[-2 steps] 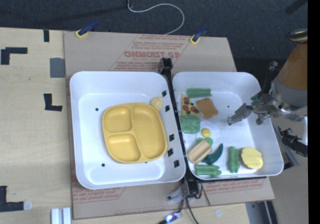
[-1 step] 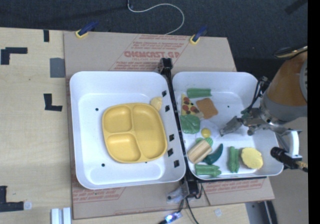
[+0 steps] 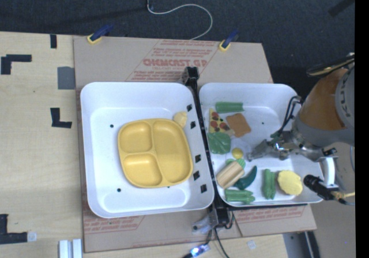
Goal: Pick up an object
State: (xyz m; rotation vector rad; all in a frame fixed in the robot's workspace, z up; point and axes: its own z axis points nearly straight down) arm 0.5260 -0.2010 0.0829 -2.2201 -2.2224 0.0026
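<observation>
You see the gripper (image 3: 258, 152) low inside the right bin (image 3: 253, 90), nothing between its fingers; whether they are apart or together you cannot tell. Toy food lies around it: yellow lemon (image 3: 290, 182) near right, green beans (image 3: 268, 184) beside it, brown cracker (image 3: 238, 124) farther. Left bin (image 3: 98, 135) holds a yellow divided plate (image 3: 154, 152)
</observation>
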